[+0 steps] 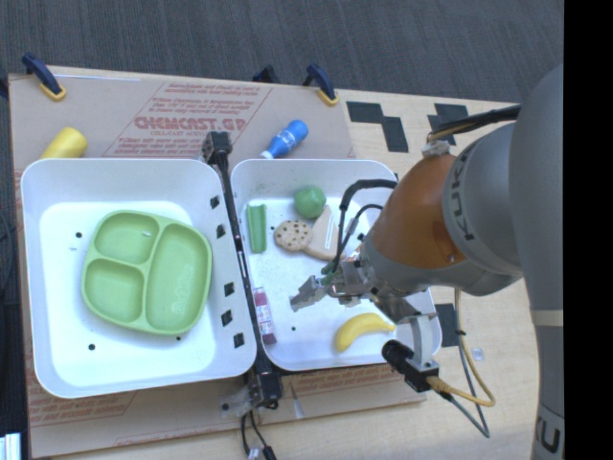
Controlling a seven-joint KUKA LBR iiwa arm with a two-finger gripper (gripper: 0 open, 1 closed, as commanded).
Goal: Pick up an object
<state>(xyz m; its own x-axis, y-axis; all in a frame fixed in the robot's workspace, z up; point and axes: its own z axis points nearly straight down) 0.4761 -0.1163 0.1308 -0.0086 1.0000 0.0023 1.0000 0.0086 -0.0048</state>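
My gripper (309,293) hangs over the middle of the right bin (287,351), open, with nothing between its fingers. Around it lie a yellow banana (361,331) to the lower right, a chocolate-chip cookie (291,234) above it, and a green ball (309,201) farther back. A green stick (257,228) lies near the bin's left wall. A beige piece (324,235) beside the cookie is partly hidden by the arm's cables. A small purple item (263,318) rests along the left wall.
The left bin (48,353) holds a green divided plate (147,271). Behind the bins, on cardboard, lie a blue-and-white bottle (285,139) and a yellow object (65,143). The arm's orange band (421,218) covers the right bin's right side.
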